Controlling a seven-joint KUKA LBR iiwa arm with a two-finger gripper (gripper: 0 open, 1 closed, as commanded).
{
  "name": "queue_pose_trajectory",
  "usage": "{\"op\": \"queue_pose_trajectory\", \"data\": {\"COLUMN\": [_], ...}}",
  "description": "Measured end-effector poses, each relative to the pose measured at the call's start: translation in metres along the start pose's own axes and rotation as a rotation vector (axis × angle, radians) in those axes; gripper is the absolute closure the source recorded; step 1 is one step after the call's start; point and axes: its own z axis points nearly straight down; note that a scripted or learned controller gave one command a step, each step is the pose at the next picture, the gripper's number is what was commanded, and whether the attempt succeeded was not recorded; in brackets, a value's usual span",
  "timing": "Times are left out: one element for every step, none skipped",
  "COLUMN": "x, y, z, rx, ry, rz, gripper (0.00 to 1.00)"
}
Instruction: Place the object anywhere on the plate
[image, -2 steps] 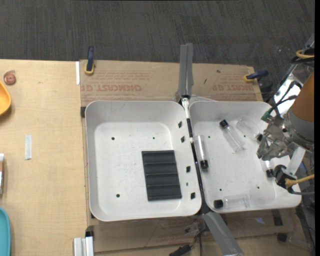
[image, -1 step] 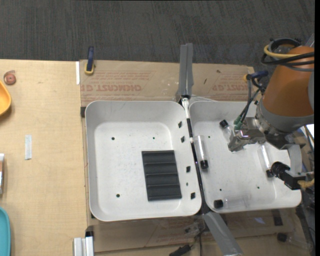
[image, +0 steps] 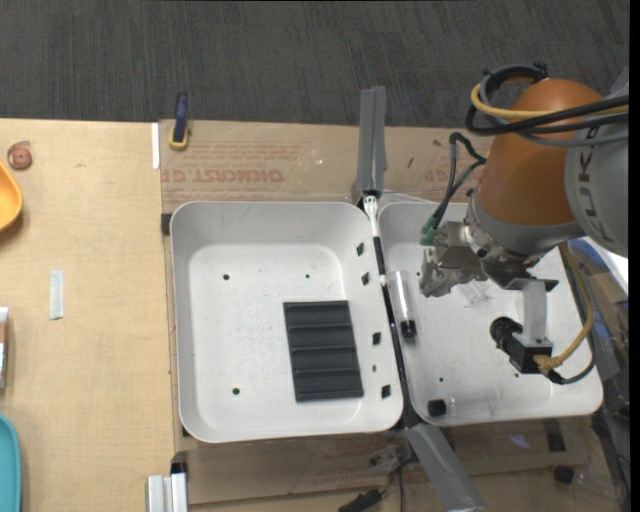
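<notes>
Two shallow white bins sit side by side on the bench; the left bin holds a dark ribbed rectangular plate lying flat a little right of its middle, its long side running toward the near rim; the right bin lies under the arm, whose orange band bulks large over the bin's far right part; the gripper hangs below that band over the left half of the right bin, well apart from the plate and on the other side of the wall where the two bins meet; whether it is open or closed, and whether it has hold of anything, cannot be told from this slant, since the wrist and its metal fittings blur together there; a slim pen-like object, pale with a dark end, lies on the floor of the right bin just beside the dividing wall, near the gripper but below and left of it in the view; a small dark piece rests near the front rim of the same bin; a black fitting with a yellow cable hangs from the arm over the bin's right half.
</notes>
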Motion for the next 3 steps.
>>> {"op": "queue_pose_trajectory", "data": {"x": [0.064, 0.105, 0.153], "y": [0.002, 0.026, 0.018], "z": [0.034, 0.039, 0.016], "rx": [0.002, -0.001, -0.002], "ry": [-0.001, 0.0, -0.001], "rz": [0.015, -0.37, -0.558], "gripper": [1.0, 1.0, 1.0]}}
